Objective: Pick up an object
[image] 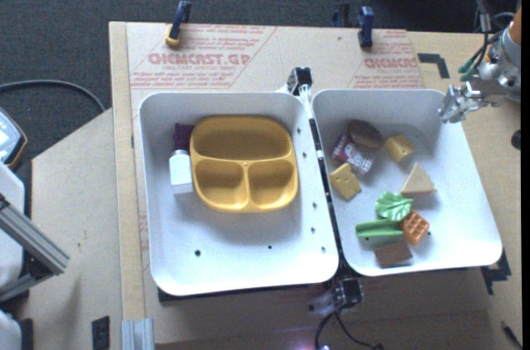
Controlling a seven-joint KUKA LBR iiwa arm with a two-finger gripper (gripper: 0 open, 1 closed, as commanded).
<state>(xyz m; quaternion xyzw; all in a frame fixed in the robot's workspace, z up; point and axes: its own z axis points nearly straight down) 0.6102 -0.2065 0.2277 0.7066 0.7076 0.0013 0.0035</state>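
Hand (pixel 455 104) sits over far-right rim of right bin (pixel 476 199); can't tell how far open, nothing visibly held. Objects lie in that bin: cheese wedge (pixel 418 181), waffle (pixel 416 227), green leaf (pixel 394 206) (near side). Left bin (pixel 157 249) holds yellow tray (pixel 243 162) and white bottle (pixel 180 171).

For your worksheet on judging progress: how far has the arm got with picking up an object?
Done: the pincer has reached the right bin's upper right corner. In hand: nothing visible between its fingers. Left: go down to a piece, such as the cheese wedge or yellow cube, grasp it and lift.
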